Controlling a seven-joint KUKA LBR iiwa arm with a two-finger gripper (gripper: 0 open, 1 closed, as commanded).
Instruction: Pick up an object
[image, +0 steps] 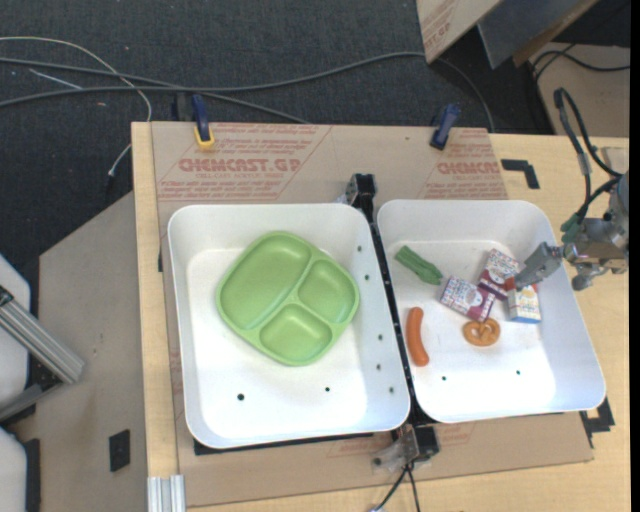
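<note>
In the camera view you look down on a table carrying two shallow white bins side by side. The left bin holds a green divided plate with three compartments, lying flat and turned at an angle near the bin's middle.

The right bin holds the small objects. A green pepper-like piece lies toward the upper left of that bin. Below it, an orange sausage-shaped piece lies close to the bin's left wall, running roughly top to bottom. Near the centre you see a small purple-and-white carton, and just beside it, lower right, an orange pretzel-like piece. A pink-and-white packet sits just above the carton, and another small box lies to its right.

The arm enters from the right edge, and the gripper reaches over the upper right part of the right bin, right by the packet and the small box. You cannot tell how its fingers are set, and nothing is visibly between them.

Two blue clamps grip the table's far edge.
</note>
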